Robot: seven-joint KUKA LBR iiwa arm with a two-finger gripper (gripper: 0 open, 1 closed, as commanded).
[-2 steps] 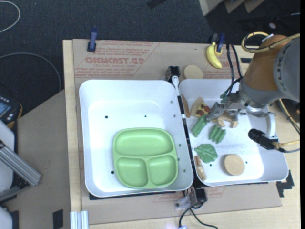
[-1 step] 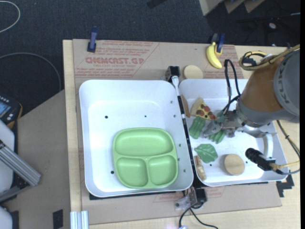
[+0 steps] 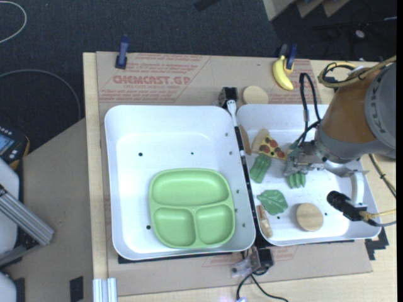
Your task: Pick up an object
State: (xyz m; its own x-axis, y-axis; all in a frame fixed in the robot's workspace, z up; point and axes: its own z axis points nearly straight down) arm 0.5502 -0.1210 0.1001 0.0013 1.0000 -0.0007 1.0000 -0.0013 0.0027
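The right bin (image 3: 352, 230) holds several toy foods: a pizza slice (image 3: 267, 145), a long green piece (image 3: 260, 167), a green leaf (image 3: 272, 201), a round tan disc (image 3: 309, 217) and a small ribbed green piece (image 3: 296, 180). My gripper (image 3: 297, 163) hangs low in this bin, directly over the small green piece and just right of the long green one. The wrist and cables hide its tips, so whether it touches the green piece is unclear.
A green divided plate (image 3: 191, 207) lies in the left bin (image 3: 126, 168). A thin tan strip (image 3: 263, 221) leans on the right bin's left wall. Outside the bins, a banana (image 3: 283, 74) and a tan disc (image 3: 255, 95) rest on the bench behind.
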